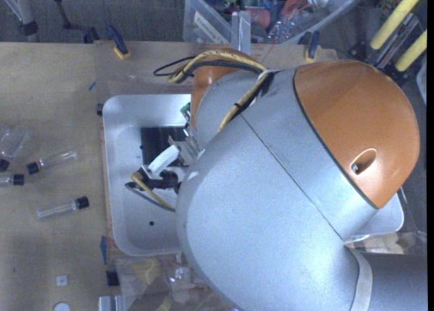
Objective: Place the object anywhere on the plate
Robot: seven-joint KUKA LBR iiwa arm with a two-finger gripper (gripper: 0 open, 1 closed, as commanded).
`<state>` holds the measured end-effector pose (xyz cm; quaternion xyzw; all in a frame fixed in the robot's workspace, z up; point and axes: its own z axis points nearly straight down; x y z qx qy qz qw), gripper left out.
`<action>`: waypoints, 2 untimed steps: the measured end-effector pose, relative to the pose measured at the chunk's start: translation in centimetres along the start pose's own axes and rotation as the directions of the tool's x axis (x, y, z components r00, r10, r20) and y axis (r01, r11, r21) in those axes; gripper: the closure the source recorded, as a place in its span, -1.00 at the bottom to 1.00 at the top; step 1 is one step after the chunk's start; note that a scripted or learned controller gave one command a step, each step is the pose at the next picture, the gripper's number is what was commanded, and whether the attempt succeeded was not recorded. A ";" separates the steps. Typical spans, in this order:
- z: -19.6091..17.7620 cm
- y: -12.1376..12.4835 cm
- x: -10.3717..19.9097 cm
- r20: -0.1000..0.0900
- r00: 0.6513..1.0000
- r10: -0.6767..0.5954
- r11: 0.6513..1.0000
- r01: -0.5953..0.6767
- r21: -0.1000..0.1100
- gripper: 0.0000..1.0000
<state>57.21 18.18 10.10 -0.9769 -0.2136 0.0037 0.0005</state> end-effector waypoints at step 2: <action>-15.9 -0.7 9.1 -0.003 0.886 -0.463 0.886 0.463 -0.005 1.00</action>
